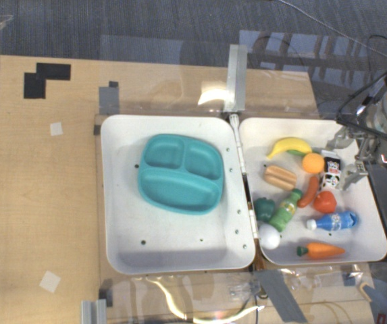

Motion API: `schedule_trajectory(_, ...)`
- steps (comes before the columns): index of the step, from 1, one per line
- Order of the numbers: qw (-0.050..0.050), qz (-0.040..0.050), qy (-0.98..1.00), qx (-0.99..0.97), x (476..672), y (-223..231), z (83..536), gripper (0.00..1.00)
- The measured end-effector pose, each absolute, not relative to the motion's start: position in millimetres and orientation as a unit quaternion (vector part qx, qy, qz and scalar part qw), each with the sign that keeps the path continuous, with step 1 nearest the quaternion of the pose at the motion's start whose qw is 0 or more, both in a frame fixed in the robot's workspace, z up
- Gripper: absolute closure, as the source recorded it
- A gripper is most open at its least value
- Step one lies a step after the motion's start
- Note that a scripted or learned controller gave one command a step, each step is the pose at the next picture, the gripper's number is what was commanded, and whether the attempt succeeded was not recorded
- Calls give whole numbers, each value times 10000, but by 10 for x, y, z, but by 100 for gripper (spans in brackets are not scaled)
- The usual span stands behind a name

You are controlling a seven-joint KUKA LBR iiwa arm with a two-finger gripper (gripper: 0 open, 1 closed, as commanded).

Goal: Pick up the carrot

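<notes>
Camera view, from above the bench [38,201]: the carrot [323,250] lies flat on the floor of the right bin [377,243], close to its front wall and well apart from the gripper [350,155], which hangs over the far right part of the same bin. The fingers [357,173] stand spread apart with nothing between them. From the fingers, the carrot lies toward the front of the bench and slightly to the view's left, past a small black and white carton [331,170], a red tomato [325,202] and a blue bottle [333,221].

The carrot's long axis runs almost level across the view, parallel to the bin's front wall. Its green stub [302,251] points toward the divider between the bins and its orange tip tapers toward the view's right.

It looks like a plastic toy: probably light, stiff and smooth, so likely to slip or roll if pinched off-centre. The thick middle of the orange body seems the best hold, with the fingers closing across the long axis. The blue bottle lies just beyond it, and the front wall leaves little room on the near side.

A white ball [270,237] rests off the stub end, apart from it.
</notes>
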State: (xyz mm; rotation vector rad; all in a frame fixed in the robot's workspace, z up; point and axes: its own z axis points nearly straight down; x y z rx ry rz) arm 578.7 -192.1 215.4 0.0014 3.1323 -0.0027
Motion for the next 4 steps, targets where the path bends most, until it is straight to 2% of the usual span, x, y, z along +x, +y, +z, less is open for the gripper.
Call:
schedule_trajectory(1, 137, -21, 9962, 866, 6308, -2049, 1064, 0)
schedule_trajectory(2, 13, -3, 9744, 2249, 6567, -2041, 879, 0)
schedule_trajectory(3, 120, 33, 9752, 2210, 6637, -1993, 1053, 100)
schedule_trajectory(4, 45, 10, 9381, 3463, 6284, -1718, 1318, 100)
